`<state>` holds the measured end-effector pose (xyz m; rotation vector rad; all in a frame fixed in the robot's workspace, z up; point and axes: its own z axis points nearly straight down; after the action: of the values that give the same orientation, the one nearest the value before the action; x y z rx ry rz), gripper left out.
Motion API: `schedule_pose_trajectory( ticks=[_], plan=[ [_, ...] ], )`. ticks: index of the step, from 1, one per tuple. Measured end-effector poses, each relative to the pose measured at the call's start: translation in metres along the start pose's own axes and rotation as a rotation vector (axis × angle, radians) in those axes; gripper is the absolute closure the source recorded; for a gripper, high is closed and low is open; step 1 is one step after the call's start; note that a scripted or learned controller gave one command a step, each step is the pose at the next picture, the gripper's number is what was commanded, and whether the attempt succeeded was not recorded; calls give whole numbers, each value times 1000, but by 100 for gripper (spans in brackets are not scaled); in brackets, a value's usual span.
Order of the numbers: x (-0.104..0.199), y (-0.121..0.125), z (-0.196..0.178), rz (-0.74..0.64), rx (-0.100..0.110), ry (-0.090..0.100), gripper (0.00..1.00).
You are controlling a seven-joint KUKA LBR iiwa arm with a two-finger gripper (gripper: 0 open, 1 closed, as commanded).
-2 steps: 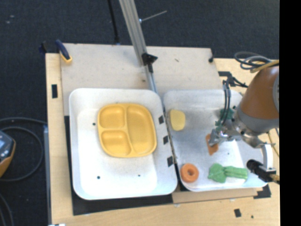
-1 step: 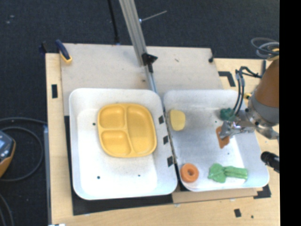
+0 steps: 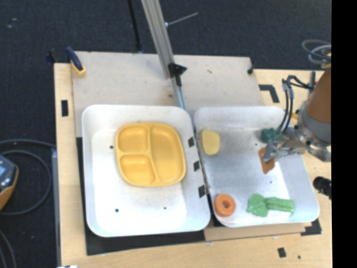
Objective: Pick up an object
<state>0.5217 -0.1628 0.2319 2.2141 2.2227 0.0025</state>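
From the camera above the desk, the gripper (image 3: 271, 157) hangs over the right bin (image 3: 240, 119), toward the arm's side of it, with a small orange-brown piece (image 3: 268, 164) at its tip. The jaws look clamped on that piece, though it is small and I would not swear to it. A yellow disc (image 3: 210, 142) lies beside the bin's far wall, an orange ring (image 3: 225, 205) and a green toy (image 3: 269, 205) along its near edge. I judge the grasp made; next comes a clean lift.
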Motion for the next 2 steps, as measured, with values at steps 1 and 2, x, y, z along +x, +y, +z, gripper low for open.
schedule_pose_trajectory(
  ticks=[1, 2],
  plan=[
    [54, 9, 8, -3, 3, 2, 100],
    [106, 26, 6, -4, 2, 3, 100]
  ],
)
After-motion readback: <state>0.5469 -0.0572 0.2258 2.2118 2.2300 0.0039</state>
